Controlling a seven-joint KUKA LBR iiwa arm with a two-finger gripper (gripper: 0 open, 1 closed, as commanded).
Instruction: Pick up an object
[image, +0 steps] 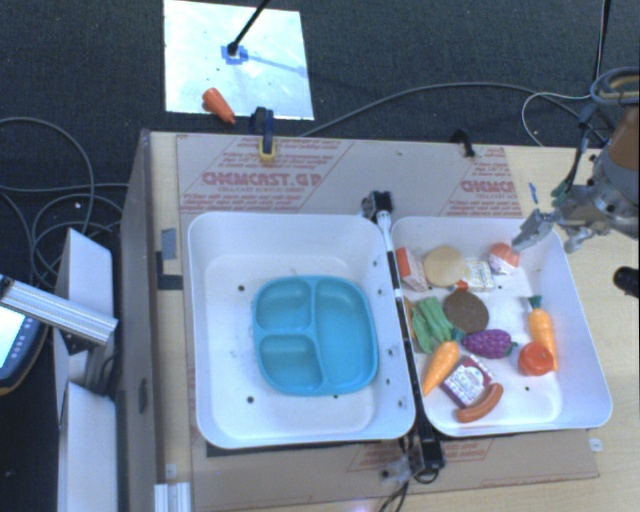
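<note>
Toy foods (468, 325) crowd the right bin (580, 330); bare floor remains near its front right corner.

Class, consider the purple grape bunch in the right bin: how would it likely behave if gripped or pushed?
The purple grape bunch looks like moulded plastic, so probably stiff and light. Its bumpy surface may slip between fingers. Pushed, it would likely nudge the neighbouring brown disc.

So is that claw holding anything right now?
Claw: hard to tell if open or closed; it hangs over the right bin's far corner, nothing visibly in it.
</note>
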